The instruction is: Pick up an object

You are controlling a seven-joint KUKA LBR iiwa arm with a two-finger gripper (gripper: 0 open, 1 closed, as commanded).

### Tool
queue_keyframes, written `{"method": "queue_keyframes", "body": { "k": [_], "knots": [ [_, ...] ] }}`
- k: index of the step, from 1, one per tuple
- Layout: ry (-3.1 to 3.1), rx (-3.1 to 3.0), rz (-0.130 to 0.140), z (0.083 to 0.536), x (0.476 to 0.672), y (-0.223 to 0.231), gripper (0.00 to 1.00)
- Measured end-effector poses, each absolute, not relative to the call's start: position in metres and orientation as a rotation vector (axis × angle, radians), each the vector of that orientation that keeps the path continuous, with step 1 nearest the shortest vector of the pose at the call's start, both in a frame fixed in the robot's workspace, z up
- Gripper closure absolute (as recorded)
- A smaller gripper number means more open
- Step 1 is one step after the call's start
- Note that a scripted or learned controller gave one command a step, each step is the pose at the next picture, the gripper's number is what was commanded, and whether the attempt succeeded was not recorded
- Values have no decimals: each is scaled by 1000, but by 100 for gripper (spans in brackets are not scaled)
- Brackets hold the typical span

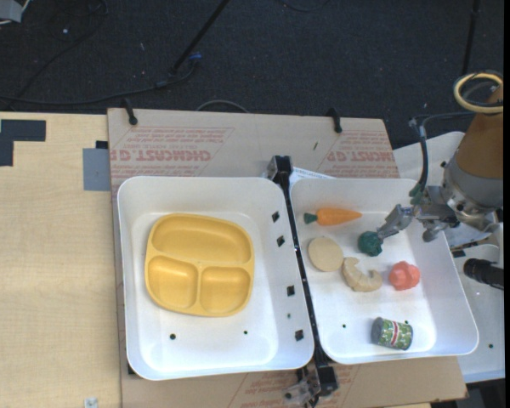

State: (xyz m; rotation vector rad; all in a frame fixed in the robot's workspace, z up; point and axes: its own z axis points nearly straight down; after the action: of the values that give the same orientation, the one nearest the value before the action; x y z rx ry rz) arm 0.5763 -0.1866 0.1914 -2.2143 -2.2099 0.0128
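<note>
Presently, hand (415,224) fingers spread wide over right bin (459,313), beside round dark-green object (371,244); smooth yellow three-compartment plastic tray (200,263) occupies left bin (136,228)

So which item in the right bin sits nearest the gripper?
The dark green ball: it lies just below-left of the gripper, closer than the carrot or red piece.

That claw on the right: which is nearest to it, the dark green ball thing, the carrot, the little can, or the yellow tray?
Measured from the gripper in the camera view:
1. Dark green toy, just below-left of it in the right bin.
2. Carrot, further left, near the divider.
3. Green can, at the right bin's front.
4. Yellow tray, in the left bin.
</note>
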Motion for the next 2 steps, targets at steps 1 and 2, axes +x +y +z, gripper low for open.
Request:
{"method": "queue_keyframes", "body": {
  "k": [1, 2],
  "knots": [
    [-2219, -2218, 3, 198, 579, -186, 0],
    [-2215, -2214, 8, 132, 579, -186, 0]
  ]
}}
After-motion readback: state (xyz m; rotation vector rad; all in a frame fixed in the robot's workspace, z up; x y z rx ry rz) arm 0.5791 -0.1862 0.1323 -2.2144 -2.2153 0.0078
